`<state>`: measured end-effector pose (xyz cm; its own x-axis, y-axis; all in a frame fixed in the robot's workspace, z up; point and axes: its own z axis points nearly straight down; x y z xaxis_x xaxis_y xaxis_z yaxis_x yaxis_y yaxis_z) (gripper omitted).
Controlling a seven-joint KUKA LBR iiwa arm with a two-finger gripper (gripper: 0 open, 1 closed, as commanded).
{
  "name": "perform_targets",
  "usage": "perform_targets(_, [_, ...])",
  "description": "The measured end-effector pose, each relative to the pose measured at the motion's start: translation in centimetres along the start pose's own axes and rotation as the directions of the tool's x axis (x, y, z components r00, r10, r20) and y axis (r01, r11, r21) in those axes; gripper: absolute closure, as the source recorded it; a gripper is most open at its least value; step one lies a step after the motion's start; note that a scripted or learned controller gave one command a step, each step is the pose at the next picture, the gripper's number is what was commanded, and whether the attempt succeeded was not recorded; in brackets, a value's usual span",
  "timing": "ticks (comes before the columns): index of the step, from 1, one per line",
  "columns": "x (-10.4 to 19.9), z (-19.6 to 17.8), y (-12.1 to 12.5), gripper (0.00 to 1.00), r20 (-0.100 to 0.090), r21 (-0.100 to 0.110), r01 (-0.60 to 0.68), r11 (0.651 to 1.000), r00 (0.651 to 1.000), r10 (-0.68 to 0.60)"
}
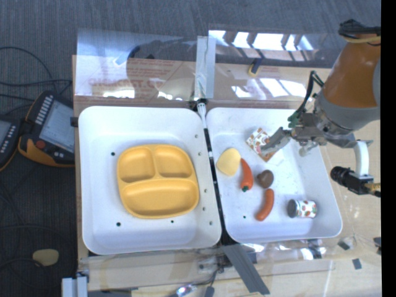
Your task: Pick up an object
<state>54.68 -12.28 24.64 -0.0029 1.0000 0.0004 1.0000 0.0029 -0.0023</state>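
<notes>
gripper (272, 142) reaches from right over right bin (328, 224), fingers at small red-and-white packet (256, 140) near bin's back edge; grip state cannot tell. pale yellow piece (228, 161) by left wall. orange carrot (246, 175), brown round item (265, 179), red sausage (265, 205) mid-bin. small can (302, 208) on its side near front right corner. left bin (93, 228) carries yellow divided tray (158, 180) at centre.

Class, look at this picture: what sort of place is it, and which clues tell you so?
Probably a robotics lab test bench. Clues: a robot arm reaching over two white bins, toy food such as a carrot, and a handheld controller with cables.
</notes>
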Motion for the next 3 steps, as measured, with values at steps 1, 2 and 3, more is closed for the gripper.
perform_targets(1, [-2.5,15.8,-3.5,0.00,0.002,-0.011,-0.003,1.000,1.000,0.003])
perform_targets(2, [-2.5,14.8,-3.4,1.00,0.002,-0.013,-0.003,1.000,1.000,0.003])
perform_targets(3, [5.2,6.3,0.0,1.00,0.001,0.000,0.000,1.000,1.000,0.000])
